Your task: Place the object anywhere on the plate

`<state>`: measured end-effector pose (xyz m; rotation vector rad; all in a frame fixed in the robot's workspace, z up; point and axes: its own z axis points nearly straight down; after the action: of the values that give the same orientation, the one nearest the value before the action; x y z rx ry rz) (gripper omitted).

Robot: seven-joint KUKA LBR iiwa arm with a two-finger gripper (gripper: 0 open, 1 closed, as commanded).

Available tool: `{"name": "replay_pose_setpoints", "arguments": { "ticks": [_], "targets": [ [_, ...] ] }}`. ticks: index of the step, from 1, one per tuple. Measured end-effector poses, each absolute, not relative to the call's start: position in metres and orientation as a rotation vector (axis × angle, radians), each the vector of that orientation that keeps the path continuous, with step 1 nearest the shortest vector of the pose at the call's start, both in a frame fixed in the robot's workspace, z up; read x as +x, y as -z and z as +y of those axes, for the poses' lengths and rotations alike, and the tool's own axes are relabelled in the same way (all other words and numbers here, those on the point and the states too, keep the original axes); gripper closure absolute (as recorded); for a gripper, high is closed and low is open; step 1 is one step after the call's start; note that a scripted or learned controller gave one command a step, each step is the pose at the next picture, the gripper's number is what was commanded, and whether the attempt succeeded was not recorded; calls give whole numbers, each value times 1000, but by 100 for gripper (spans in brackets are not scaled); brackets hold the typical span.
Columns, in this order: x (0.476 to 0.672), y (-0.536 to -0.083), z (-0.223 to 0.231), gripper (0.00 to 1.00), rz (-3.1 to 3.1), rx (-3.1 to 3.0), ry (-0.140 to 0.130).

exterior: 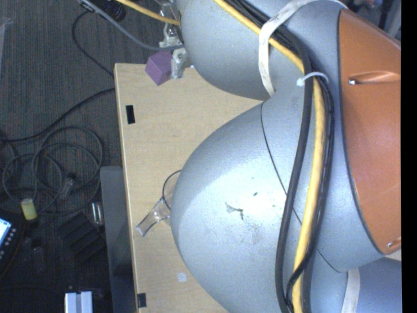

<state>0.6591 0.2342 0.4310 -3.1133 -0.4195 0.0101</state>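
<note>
A small purple block (158, 68) sits tilted at the far left corner of the wooden bench top (146, 149), right against the tip of my gripper (174, 52). The gripper's metal end pokes out from under the big grey arm (260, 194) near the top of the camera view. Whether the block is gripped or only touched is unclear from this angle. A clear glassy piece (152, 218) sticks out from under the arm lower down; most of it is hidden, so I cannot tell if it is the plate.
The arm's grey links and orange band (371, 129) cover the right and middle of the view, hiding the bins. Cables (58, 168) and small gear lie on the dark floor to the left of the bench edge.
</note>
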Motion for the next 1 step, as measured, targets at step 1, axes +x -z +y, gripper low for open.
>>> {"name": "replay_pose_setpoints", "arguments": {
  "ticks": [1],
  "targets": [
    [587,-410,129,100,-495,-3107,-9]
  ]
}}
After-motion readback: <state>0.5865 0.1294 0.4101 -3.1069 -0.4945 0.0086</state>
